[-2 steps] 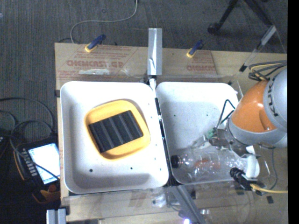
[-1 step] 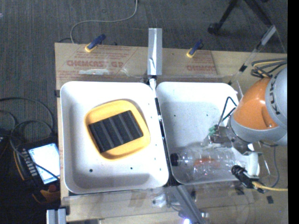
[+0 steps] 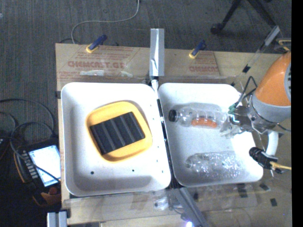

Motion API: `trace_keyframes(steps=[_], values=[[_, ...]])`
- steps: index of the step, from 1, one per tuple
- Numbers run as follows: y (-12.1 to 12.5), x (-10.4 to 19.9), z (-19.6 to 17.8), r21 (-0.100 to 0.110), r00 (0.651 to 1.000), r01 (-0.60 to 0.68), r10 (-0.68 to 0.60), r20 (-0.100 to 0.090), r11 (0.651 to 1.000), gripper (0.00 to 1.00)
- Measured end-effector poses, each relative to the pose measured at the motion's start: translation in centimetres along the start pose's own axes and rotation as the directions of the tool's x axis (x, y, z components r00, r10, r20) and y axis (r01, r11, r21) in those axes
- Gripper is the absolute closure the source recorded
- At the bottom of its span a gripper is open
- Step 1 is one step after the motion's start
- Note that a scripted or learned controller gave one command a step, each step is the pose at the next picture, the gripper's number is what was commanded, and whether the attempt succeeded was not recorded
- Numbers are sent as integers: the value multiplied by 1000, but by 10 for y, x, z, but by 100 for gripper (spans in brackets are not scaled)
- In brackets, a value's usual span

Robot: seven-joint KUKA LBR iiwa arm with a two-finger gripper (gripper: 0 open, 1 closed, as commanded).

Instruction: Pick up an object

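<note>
Over in the right bin (image 3: 213,90) I've got two clear plastic bottles to choose from. The upper bottle (image 3: 198,116) lies on its side with a dark cap toward the divider and an orange label showing through; the lower bottle (image 3: 212,162) looks crumpled and lies near the front wall. My gripper (image 3: 235,119) sits just at the right-hand end of the upper bottle, close to the bin's right wall, with the orange band of the arm (image 3: 277,86) above it. I can't tell how the claw is set from this angle; it's a tangle of cable and metal, and nothing is visibly held.

I judge the upper bottle to be the target. To do this well I'd want the claw to straddle the bottle across its width, not along its length, and come down on the body rather than the very end, since clear round plastic will likely roll or squirt out.

Beyond that, the left bin (image 3: 75,103) holds a yellow tray with a black ribbed insert (image 3: 118,131), well apart from the work.
</note>
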State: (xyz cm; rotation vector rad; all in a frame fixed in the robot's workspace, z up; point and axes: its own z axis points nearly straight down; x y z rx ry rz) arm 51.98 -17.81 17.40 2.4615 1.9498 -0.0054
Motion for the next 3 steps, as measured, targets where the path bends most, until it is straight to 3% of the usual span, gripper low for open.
trace_keyframes(steps=[1,2,3], values=[[0,1,-8,2,1000,2,-2,1,1000,100],[0,0,-8,2,1000,2,-2,2,1000,0],[90,45,-16,0,995,96,-96,0,995,0]])
